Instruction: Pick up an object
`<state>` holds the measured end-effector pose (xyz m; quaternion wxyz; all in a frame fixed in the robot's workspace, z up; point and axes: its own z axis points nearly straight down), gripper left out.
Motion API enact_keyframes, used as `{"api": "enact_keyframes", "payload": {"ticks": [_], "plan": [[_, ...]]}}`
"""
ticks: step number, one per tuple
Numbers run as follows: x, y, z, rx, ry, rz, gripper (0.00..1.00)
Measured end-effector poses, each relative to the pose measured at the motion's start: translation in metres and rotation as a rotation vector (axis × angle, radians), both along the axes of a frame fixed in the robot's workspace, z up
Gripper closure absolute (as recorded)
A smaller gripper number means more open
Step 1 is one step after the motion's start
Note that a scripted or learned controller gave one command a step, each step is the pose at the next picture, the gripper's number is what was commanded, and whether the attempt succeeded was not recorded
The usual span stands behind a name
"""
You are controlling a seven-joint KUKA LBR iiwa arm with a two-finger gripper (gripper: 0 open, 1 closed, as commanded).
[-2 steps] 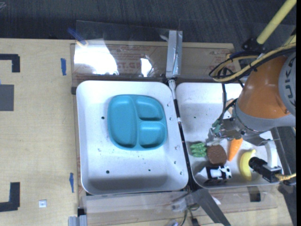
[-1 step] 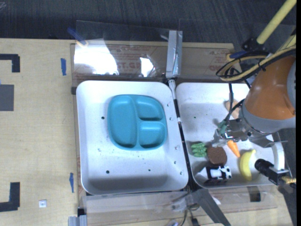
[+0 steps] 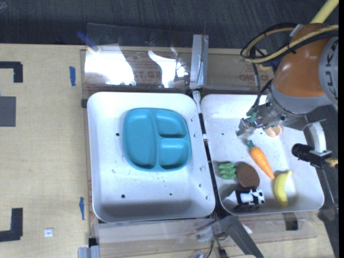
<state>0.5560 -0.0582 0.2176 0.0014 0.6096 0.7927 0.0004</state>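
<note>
Tool (image 3: 250, 129) above the carrot's (image 3: 262, 162) 11 o'clock end; its opening cannot be told; wrist hides a peach-coloured object (image 3: 274, 131)

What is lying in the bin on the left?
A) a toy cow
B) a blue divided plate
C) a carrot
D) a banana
B: the blue divided plate lies alone in the left bin; the banana, carrot and toy cow are in the right bin.

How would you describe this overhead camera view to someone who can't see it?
A robot arm's gripper hangs over the right white bin, just above a toy carrot, banana, brown patty, green vegetable and black-and-white toy. The left bin holds a blue divided plate.
</note>
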Motion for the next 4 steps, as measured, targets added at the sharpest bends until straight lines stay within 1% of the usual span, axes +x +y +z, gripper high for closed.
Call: {"api": "enact_keyframes", "payload": {"ticks": [1,2,3,4], "plan": [[0.000,0.000,0.000,0.000,0.001,0.000,0.00],[-0.038,-0.047,0.004,0.001,0.004,0.069,0.00],[-0.020,-0.066,-0.115,0.000,-0.002,0.116,0.00],[0.018,-0.049,-0.130,-0.001,-0.004,0.007,0.00]]}}
